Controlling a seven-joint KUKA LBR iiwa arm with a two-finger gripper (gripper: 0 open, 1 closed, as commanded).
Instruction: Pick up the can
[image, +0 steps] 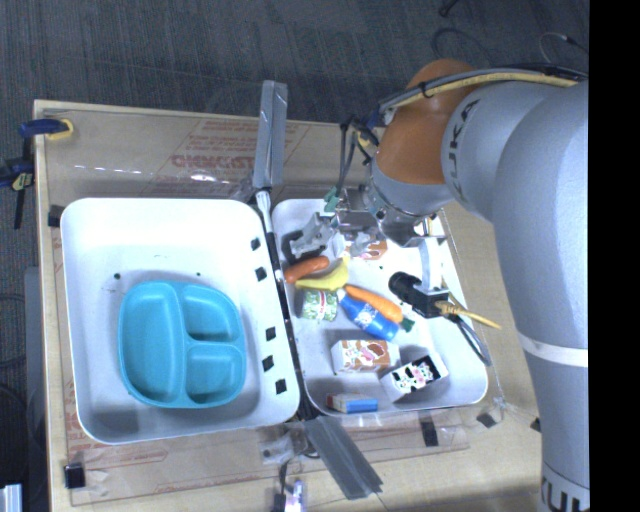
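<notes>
The can (319, 306), small with a green and white label, lies in the right bin (467, 366) near its left wall, just below a yellow banana (332, 278). My gripper (326, 229) hangs over the far left part of that bin, above an orange sausage-shaped toy (305, 267) and a short way beyond the can. Nothing shows held in it. The grey arm with its orange band comes in from the right and covers the bin's far right corner.
Around the can lie a blue bottle (366, 318) with an orange carrot (376, 300) on it, a small carton (360, 355), a black-and-white box (414, 376) and a blue-white block (352, 403). The left bin (90, 240) holds a blue divided plate (183, 343).
</notes>
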